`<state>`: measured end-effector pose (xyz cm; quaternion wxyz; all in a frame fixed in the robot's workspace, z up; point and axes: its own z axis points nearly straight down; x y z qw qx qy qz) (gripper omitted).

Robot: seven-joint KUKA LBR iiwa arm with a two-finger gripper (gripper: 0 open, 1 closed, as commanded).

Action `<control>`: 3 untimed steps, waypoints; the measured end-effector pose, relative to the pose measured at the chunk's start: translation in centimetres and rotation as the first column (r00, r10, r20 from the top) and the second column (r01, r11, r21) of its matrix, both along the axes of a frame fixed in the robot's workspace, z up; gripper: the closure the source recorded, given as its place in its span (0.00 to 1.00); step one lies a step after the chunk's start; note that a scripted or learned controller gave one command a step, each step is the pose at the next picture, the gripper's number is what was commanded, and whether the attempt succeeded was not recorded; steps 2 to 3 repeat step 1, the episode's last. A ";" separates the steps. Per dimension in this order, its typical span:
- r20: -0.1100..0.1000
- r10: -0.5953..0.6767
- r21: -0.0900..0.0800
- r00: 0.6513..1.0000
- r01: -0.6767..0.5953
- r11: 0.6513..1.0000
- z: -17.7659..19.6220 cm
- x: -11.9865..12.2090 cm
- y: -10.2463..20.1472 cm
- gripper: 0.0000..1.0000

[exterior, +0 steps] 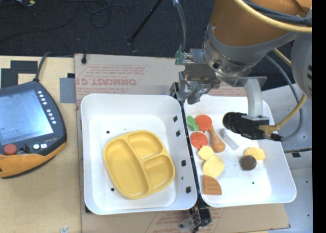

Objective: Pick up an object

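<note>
Occupying the left bin (97, 120), a yellow divided plate (138, 162) leaves bare floor along the walls. Toy food crowds the right bin (277, 176) near the shared wall: orange tomato (204, 121), waffle (211, 185), brown chocolate (248, 162). Gripper (194, 94) hangs over that wall's far end; finger state cannot be determined.

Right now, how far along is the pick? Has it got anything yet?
Nothing looks picked. The gripper hangs over the far edge between the bins, with nothing seen in it. The toy foods, such as the waffle and drumstick, lie in the right bin. Descent, grasp and lift remain.
</note>
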<state>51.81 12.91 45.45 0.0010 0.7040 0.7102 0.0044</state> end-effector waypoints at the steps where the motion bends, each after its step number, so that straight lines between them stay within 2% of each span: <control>1: -0.002 -0.001 -0.001 1.000 0.001 1.000 8.8 -1.4 6.1 1.00; 3: -0.002 -0.001 -0.001 1.000 0.001 1.000 8.8 -1.4 6.1 1.00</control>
